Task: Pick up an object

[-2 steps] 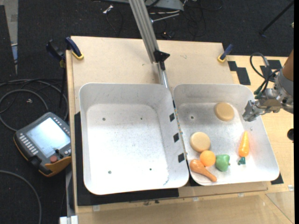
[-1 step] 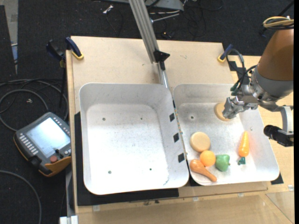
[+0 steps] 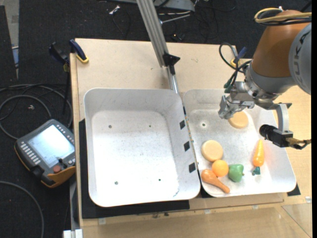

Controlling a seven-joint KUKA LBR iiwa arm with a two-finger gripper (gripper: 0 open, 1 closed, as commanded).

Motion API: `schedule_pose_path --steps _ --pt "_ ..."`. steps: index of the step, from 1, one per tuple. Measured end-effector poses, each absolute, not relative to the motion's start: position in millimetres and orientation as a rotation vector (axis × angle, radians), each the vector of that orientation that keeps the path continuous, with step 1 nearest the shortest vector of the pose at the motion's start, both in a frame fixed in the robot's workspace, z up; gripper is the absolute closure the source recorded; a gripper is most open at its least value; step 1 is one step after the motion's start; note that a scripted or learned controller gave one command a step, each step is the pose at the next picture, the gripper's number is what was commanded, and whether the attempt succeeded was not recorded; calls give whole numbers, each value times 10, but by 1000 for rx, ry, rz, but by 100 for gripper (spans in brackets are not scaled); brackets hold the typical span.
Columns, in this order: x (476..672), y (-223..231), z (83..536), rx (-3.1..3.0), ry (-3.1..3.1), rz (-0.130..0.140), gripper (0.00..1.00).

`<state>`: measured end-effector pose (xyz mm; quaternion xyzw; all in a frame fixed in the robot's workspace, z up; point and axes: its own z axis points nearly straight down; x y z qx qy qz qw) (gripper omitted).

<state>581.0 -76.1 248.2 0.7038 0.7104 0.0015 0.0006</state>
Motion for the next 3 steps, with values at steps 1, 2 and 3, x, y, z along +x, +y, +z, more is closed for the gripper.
schedule_pose_path --steps 1,2,3 --pt "5926 -329 2485 2212 2230 3 100" --pt "6083 245 2525 2212 2231 5 100" --pt "6128 757 2509 2212 2231 3 100"
